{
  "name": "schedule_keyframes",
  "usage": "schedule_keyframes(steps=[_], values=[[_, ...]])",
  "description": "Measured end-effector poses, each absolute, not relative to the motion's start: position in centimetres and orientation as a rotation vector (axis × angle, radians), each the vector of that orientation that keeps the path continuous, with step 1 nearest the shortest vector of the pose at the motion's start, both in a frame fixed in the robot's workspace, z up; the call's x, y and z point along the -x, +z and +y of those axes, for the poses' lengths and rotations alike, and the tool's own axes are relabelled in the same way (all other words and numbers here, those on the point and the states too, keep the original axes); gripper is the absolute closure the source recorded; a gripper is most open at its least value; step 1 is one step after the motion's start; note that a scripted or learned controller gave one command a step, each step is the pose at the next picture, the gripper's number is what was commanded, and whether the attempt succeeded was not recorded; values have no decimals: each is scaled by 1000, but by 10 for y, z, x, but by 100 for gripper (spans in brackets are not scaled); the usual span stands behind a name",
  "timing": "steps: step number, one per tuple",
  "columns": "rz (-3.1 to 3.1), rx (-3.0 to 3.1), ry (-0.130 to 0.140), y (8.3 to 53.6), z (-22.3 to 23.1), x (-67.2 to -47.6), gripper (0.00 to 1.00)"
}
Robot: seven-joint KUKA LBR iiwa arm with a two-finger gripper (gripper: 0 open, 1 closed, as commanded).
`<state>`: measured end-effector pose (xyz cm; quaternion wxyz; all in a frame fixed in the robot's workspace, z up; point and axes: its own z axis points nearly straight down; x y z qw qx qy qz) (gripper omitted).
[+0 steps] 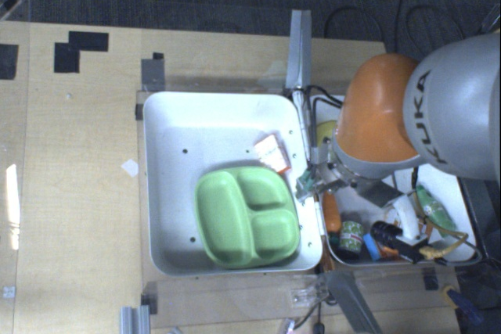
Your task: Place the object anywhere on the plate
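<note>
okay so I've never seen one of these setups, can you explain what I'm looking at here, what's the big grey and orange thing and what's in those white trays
The big grey and orange thing is a robot arm, reaching in from the right. One fixed camera looks down on a wooden bench holding two shallow white bins. The left bin holds a green divided plate and a small red-and-white packet beside it. The right bin, partly hidden by the arm, holds a clutter of small objects, including an orange piece and a small can. The arm's gripper sits near the wall between the bins; I can't tell if it holds anything.
</note>
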<state>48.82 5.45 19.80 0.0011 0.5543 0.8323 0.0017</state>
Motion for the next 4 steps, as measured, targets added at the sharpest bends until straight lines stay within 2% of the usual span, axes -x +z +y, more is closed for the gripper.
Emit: schedule_keyframes(steps=[1, 2, 3, 4], values=[[2685, -1628, 4, 201, 89, -488, 100], [2646, -1695, 1, 117, 198, -486, 100], [2931, -1122, 6, 227, 219, -488, 100], [2900, -1207, 3, 121, 167, -487, 100]])
